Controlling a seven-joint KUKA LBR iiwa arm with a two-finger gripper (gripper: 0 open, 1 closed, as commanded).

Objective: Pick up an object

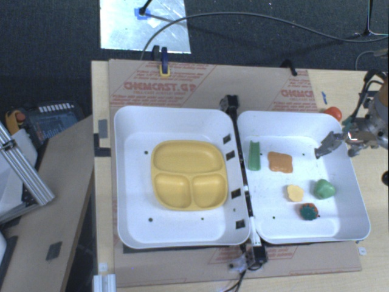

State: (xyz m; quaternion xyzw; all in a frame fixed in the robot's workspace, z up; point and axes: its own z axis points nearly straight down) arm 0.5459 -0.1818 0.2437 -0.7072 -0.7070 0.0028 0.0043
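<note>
The right bin (pixel 355 215) holds several small items: a green stick (pixel 254 155) near its left wall, an orange flat piece (pixel 280 162), a small yellow piece (pixel 295 193), a green lump (pixel 324 188) and a red-and-teal item (pixel 309 212). My gripper (pixel 339 148) hangs over the bin's right side, above and slightly right of the green lump. It is open, with one grey finger (pixel 327 144) pointing down-left, and nothing sits between the fingers. The arm's wrist enters at the right edge.
The left bin (pixel 124 163) holds a yellow three-compartment plate (pixel 188 174). An orange-red ball (pixel 332 112) lies on the bench just behind the right bin. Black clips line the divider between the bins. Cables run across the dark floor behind.
</note>
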